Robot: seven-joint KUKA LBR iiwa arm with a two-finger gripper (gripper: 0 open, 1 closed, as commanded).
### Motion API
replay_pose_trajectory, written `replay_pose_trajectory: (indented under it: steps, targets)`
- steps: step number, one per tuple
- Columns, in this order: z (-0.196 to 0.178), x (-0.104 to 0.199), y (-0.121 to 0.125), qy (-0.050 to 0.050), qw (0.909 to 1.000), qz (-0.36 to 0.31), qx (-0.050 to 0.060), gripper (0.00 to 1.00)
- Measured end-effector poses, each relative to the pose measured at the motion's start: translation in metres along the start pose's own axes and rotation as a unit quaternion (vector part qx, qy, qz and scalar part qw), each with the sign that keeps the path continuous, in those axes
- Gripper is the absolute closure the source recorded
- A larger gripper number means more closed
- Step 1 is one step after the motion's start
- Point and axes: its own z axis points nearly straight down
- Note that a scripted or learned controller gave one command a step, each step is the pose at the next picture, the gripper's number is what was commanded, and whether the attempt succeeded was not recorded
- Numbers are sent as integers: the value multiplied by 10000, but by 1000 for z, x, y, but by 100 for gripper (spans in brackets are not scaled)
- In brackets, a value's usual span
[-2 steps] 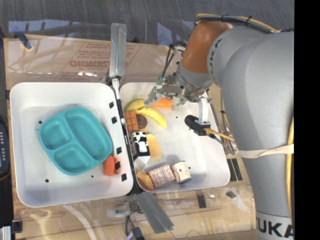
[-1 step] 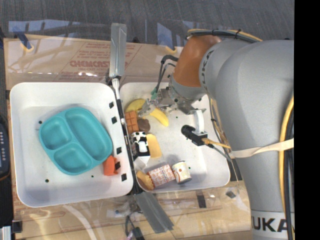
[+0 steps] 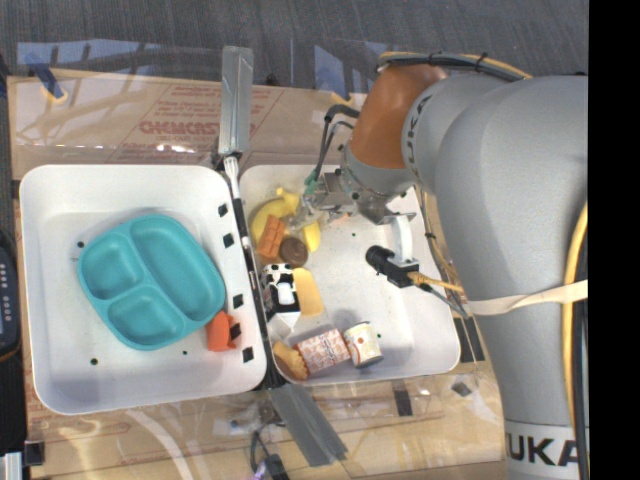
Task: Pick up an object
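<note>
Reaching from the right, arm (image 3: 500,168) over the right bin (image 3: 430,338). Claw (image 3: 318,196) low beside the banana (image 3: 270,213); cannot tell how wide. Nothing visibly lifted, so pick likely not yet done. Left bin (image 3: 40,268): teal tray (image 3: 150,280), orange block (image 3: 219,332). Crowding the banana: brown ball (image 3: 294,249), cheese wedge (image 3: 307,292), can (image 3: 364,345), packet (image 3: 322,352).

Arm w/ orange band reaches in from right, gripper (image 3: 318,200) low over right bin (image 3: 432,340) by banana (image 3: 268,215) & brown round item (image 3: 294,250), w/ small can (image 3: 363,345) + wrapped snack (image 3: 322,351) near front; teal divided plate (image 3: 150,280) & orange block (image 3: 219,331) in left bin (image 3: 50,368)
</note>
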Motion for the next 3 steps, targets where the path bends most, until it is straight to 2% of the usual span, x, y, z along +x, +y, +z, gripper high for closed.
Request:
replay_pose_trajectory:
  steps: [1,2,3]
  targets:
    - [10,-14,16,-3,9999,120,-8,100]
    - [-96,64,23,-3,9996,-284,-72,100]
    - [-160,41,0,-15,9990,-443,-46,100]
